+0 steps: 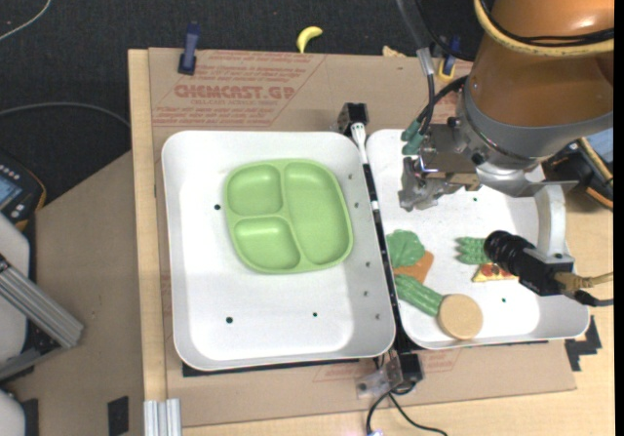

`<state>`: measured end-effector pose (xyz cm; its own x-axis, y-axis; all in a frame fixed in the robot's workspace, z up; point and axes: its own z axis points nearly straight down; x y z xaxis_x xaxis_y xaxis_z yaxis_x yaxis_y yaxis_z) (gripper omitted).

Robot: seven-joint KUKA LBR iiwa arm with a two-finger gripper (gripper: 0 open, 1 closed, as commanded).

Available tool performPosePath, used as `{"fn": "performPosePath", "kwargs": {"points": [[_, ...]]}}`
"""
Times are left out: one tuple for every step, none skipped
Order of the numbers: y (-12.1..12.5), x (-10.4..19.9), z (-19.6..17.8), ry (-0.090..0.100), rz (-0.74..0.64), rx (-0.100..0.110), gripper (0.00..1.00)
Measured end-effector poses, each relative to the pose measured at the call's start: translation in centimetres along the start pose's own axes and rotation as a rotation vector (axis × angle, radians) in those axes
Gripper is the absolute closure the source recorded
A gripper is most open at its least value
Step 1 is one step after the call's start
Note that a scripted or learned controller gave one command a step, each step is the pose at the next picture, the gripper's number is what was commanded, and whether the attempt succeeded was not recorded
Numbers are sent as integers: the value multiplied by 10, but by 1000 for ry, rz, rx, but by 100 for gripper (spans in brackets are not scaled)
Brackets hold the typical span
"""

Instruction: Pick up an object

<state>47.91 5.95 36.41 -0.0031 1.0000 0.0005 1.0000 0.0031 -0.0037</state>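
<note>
On the brown sheet (234, 83) that covers the surface, just beyond the far rim of the white bin (185, 229) at the view's left, large red letters read "CHEMCAST GP". The smaller red print around this word is too faint to read.

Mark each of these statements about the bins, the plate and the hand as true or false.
1. The green plate lies in the view-left bin. True.
2. The plate has two compartments. False: it has three, two smaller ones on one side and a long one beside them.
3. The hand is above the view-right bin, near its far corner beside the other bin. True.
4. A round tan thing lies in the same bin as the plate. False: the tan disc lies in the view-right bin, near its front rim.
</note>
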Motion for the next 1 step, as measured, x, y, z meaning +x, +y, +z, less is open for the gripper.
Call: {"fn": "performPosePath", "kwargs": {"points": [[0, 71, 4, 1, -5, -3, 100]]}}
